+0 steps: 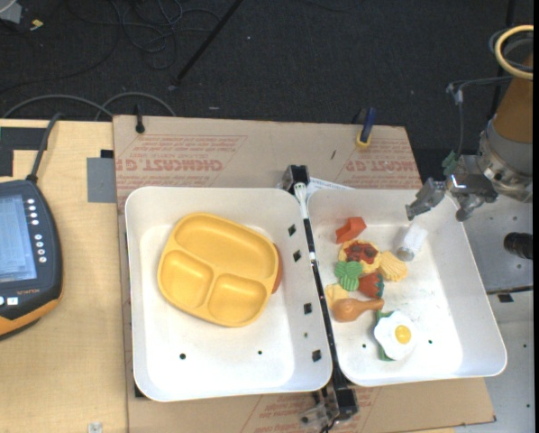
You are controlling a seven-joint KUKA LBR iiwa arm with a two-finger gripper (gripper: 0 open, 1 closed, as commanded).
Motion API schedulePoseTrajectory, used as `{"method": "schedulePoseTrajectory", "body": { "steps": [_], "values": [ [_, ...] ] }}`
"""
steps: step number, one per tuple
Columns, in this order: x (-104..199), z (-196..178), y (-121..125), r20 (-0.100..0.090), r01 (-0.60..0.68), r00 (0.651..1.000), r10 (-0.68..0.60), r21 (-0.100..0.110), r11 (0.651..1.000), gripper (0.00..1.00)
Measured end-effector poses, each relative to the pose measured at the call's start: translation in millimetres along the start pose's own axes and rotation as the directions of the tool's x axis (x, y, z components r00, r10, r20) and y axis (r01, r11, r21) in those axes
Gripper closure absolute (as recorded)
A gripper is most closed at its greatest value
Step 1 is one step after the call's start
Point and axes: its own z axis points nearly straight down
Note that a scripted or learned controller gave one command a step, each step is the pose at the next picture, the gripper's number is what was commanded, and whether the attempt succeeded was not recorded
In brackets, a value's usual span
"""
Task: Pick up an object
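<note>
Two white bins sit on the worktop (71, 152), over cardboard (251, 156) printed "CHEMCAST", seen upside down. The left bin (152, 350) holds a yellow divided plate (217, 269). The right bin (472, 332) holds clustered toy food (369, 273), a fried egg (397, 336) nearest. The hand (441, 198) hangs over its far edge; I cannot tell its grip.

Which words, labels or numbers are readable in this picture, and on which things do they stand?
"CHEMCAST .G.P", red print seen upside down on the cardboard sheet behind the left bin; my reading is uncertain.
The same red print repeats behind the right bin, and near the front edge, too faint to read.
The handheld screen at the left: text too small to read.
</note>
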Motion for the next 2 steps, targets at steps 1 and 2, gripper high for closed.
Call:
{"method": "schedulePoseTrajectory", "body": {
  "steps": [1, 2],
  "values": [
    [93.5, 147.2, -3.8, 0.000, -0.001, 1.000, 0.001, 0.000, 1.000, 0.00],
    [92.6, 141.7, -4.8, -0.001, -0.003, 1.000, 0.003, 0.008, 1.000, 1.00]
  ]
}}
